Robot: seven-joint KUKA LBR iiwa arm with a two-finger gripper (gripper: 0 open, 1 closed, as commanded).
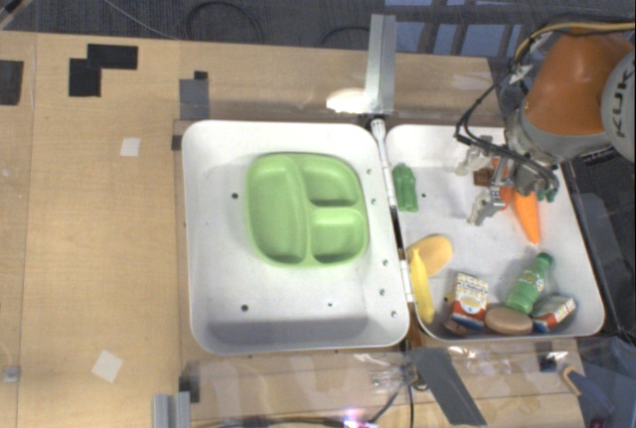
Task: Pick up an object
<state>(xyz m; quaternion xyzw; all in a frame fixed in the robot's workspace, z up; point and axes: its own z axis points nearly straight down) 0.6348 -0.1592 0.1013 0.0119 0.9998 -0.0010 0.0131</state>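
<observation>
The left bin carried a green divided plate, lying flat near its middle with three compartments facing up. A metal divider ran between the two bins, and a short grey post stood upright at its far end.

In the right bin, a small green object lay close to the left wall, towards the far side. Nearer, a yellow banana lay along that same wall, with a pale yellow rounded piece touching its far end. Along the near wall sat a cluster: a small carton with red and white print, a brown disc-shaped item just in front of it, a green bottle standing tilted to their right, and a can-like item lying on its side beside the bottle.

An orange carrot lay in the right part of the bin, its tip pointing near. The gripper hung low over the bin, just left of the carrot's far end, below the orange band of the arm. One metal finger pointed down to the carrot's left; the carrot's thick end seemed to sit close against the pincer, but whether it was released, clenched or grasping the carrot could not be told from this angle
</observation>
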